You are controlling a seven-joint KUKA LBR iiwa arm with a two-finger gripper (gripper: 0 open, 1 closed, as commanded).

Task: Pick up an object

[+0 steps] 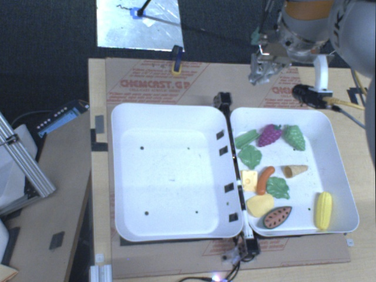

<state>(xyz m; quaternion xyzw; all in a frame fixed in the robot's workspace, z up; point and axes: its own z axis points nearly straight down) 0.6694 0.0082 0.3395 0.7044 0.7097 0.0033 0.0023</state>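
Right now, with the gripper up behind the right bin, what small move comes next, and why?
Probably bring the gripper toward the camera and down over the right bin. It hangs above the cardboard behind the bin's far rim, holding nothing, and the nearest toys are the purple grapes and green pod.

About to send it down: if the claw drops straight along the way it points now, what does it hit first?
The claw points down and hangs above the cardboard bench, beyond the back rim of the right bin. It would probably meet bare cardboard first, not a toy; depth from this slanted view is uncertain.
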